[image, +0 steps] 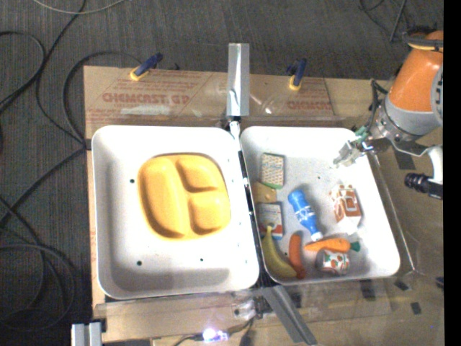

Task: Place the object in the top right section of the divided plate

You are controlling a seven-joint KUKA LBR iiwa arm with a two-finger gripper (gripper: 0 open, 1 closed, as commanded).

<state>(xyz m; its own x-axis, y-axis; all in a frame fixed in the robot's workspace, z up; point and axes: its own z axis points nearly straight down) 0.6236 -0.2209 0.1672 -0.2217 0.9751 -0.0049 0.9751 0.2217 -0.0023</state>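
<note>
Floor: dark carpet with loose cables trailing across it, around a brown bench board [180,96] printed with faded red lettering.
Clamps: two blue-and-yellow clamps on the board's far edge, one at the left [145,66] and one further right [295,74].
Divider post: a metal upright [238,81] stands at the far end, where the two bins meet.
Left bin: a shallow white bin [115,251] holding the yellow divided plate [186,194], which lies flat near the bin's middle; its three sections hold nothing.
Right bin: a shallow white bin [385,254] holding all the loose items.
Items near the divider: a small green-patterned packet [272,169] at the far side, a second small carton [270,215] nearer the camera, and a banana [277,254] just beside it.
Items in the middle: a blue bottle [305,213] lying tilted, with a red-orange sausage-shaped piece [296,249] near its lower end.
Items at the right: a white and red carton [346,206], a toy carrot [329,246] below it, and a small round can [334,262] touching the carrot.
Arm: grey with an orange band [416,85], reaching in from the right above the bench's far right corner.
Gripper: the gripper [348,153] hangs over the right bin's far right part, apart from every item; nothing lies between its fingers, and whether they stand wide or narrow cannot be told.
</note>
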